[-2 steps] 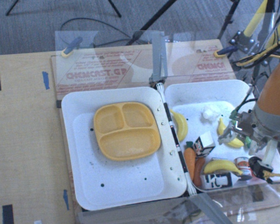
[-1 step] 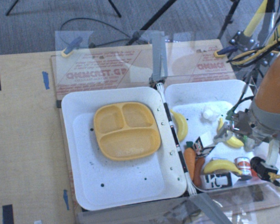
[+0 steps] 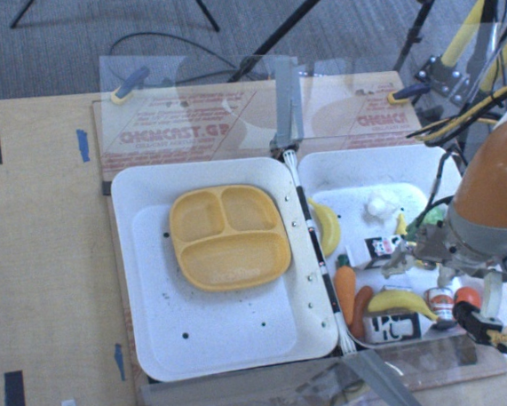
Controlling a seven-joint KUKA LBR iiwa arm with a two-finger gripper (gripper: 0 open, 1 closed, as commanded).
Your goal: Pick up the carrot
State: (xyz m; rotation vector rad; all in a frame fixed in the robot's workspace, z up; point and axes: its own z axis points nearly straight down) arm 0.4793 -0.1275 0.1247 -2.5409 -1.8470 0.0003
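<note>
Jaws: state cannot be told; the gripper (image 3: 412,254) sits low over the right bin (image 3: 350,163), its metal parts a blur above the clutter, with nothing seen between them.

Arm: grey body with orange band (image 3: 499,185), entering from the right edge and covering the bin's right side.

Carrot (image 3: 346,291): orange, lying lengthwise against the right bin's left wall, well to the left of the gripper and apart from it.

Red sausage-shaped item (image 3: 362,310): just beside the carrot on its right, touching or nearly so.

Banana (image 3: 400,301): lying across the bin below the gripper, above a black-and-white packet (image 3: 391,326).

Small can (image 3: 439,301): just right of the banana's tip (label unreadable).

Yellow round item (image 3: 326,224): at the bin's left wall, above the carrot.

White lump (image 3: 380,204): near the bin's upper middle.

Left bin (image 3: 145,279): holds a yellow divided plate (image 3: 230,236), three compartments, set toward its upper half.
</note>
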